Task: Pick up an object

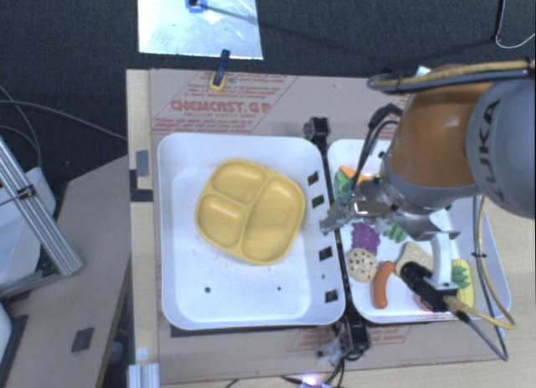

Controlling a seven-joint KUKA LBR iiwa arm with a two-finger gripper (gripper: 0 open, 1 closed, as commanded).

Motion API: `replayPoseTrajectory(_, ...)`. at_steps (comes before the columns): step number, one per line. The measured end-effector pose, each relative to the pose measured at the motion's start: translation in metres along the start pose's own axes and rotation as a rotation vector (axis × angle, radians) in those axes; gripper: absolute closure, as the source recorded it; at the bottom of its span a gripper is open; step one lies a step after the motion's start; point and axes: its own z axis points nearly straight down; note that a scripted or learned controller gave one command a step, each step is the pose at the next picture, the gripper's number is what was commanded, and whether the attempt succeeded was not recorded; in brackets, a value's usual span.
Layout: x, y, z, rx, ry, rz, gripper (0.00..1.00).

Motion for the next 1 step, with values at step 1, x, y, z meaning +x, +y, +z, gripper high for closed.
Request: replayPoseTrajectory(1, -0.0396, -0.0033, 0.0715, 0.013, -0.003, 0.01, 0.0)
